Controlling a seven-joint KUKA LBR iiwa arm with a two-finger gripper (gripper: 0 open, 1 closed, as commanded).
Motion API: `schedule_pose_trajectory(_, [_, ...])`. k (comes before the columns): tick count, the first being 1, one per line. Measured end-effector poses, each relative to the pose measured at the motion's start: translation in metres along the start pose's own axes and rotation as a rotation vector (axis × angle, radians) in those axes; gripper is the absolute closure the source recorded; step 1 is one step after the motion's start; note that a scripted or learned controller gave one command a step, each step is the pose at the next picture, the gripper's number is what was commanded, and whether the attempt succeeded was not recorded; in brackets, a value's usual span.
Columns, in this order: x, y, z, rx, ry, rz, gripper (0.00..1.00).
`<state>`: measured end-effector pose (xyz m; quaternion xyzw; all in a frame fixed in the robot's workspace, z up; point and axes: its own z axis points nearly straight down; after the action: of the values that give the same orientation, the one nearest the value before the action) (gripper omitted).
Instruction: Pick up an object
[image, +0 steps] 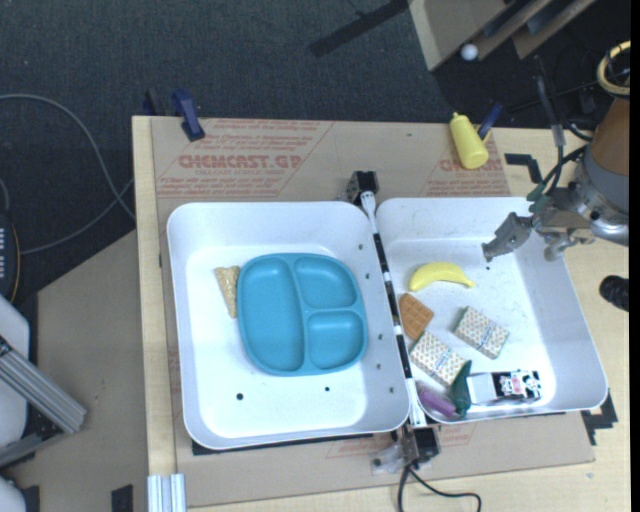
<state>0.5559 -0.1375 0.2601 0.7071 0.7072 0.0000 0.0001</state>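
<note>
Cardboard-topped bench (250, 160) stands on dark carpet (80, 60)

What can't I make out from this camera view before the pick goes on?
- Arm: cut off by the right edge above the wrist.
- Cracker in the left bin: partly hidden under the blue plate.
- Purple item and green item in the right bin: overlapped by the patterned packet and the small carton; identity unclear.
- Carton print: too small to read.
</note>
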Motion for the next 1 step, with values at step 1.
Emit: schedule_pose_trajectory(1, [0.0357, 0.011, 0.0971, 0.002, 0.001, 0.0, 0.0])
